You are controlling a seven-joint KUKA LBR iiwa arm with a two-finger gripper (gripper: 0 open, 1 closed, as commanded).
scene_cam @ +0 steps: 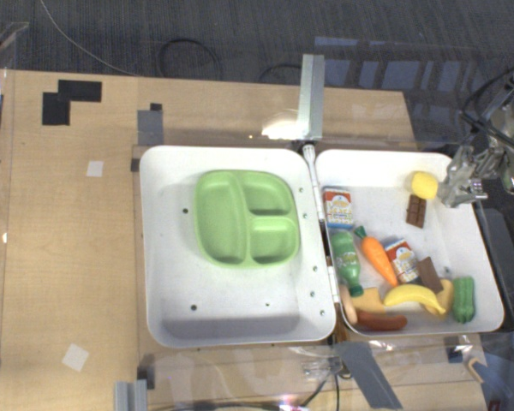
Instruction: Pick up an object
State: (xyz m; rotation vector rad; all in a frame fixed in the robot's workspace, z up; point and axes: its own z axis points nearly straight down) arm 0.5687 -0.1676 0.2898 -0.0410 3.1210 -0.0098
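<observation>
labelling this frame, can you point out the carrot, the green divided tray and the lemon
carrot (379, 260), camera view, middle of its orange body
green divided tray (216, 223), camera view, floor of its large left compartment
lemon (424, 184), camera view, centre of its yellow skin

Tray (244, 217) in left bin (167, 306) — toys, perhaps food, in right bin (488, 315)

Robotics lab: bench (77, 255) w/ two white bins (167, 315), cables, carpet floor.
</observation>
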